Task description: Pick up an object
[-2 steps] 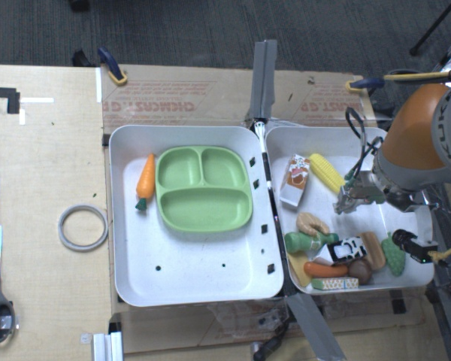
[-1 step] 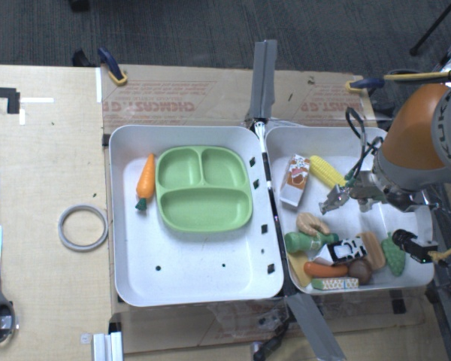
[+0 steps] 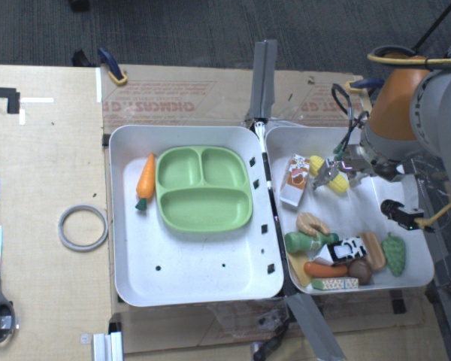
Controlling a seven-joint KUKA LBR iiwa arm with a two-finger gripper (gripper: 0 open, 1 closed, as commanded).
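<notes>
Gripper (image 3: pixel 332 171) low in the right bin (image 3: pixel 421 280), fingertips at the toy corn cob (image 3: pixel 335 184), grip state impossible to tell. Cob lying just below-right of the tips, long axis slanted, yellow block (image 3: pixel 316 163) and snack carton (image 3: pixel 296 179) crowding left. Toy food pile (image 3: pixel 338 254) nearer the front wall, well apart.
</notes>
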